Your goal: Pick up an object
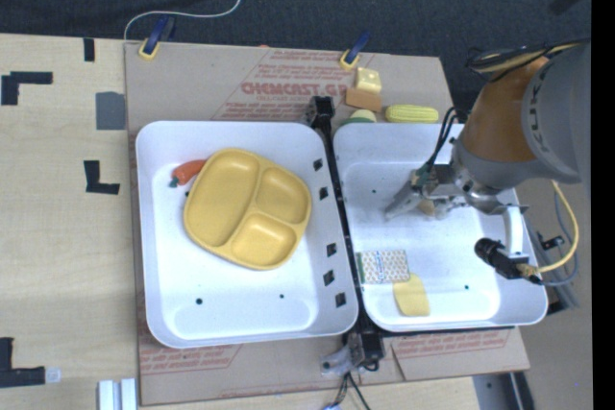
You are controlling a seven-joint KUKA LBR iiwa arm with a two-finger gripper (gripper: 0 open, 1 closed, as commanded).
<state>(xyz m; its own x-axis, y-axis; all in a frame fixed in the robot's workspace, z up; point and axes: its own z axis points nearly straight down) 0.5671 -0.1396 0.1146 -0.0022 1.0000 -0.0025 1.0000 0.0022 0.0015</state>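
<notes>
My gripper (411,197) hangs over the middle of the right bin (514,307), at the end of the grey arm with its orange band (495,115). Nothing shows in its grasp. In front of it on the bin floor lie a small patterned packet (384,265) and a pale yellow block (411,298), both apart from the gripper. A yellow divided plate (248,209) lies in the left bin (163,302). An orange piece (187,171) pokes out from beside the plate's far left edge.
Behind the bins, on the cardboard, sit a tan block (364,89), a yellow corn cob (411,114) and a small green item (361,117). Black clips (324,115) run along the seam between the bins. A cable (562,245) loops by the arm.
</notes>
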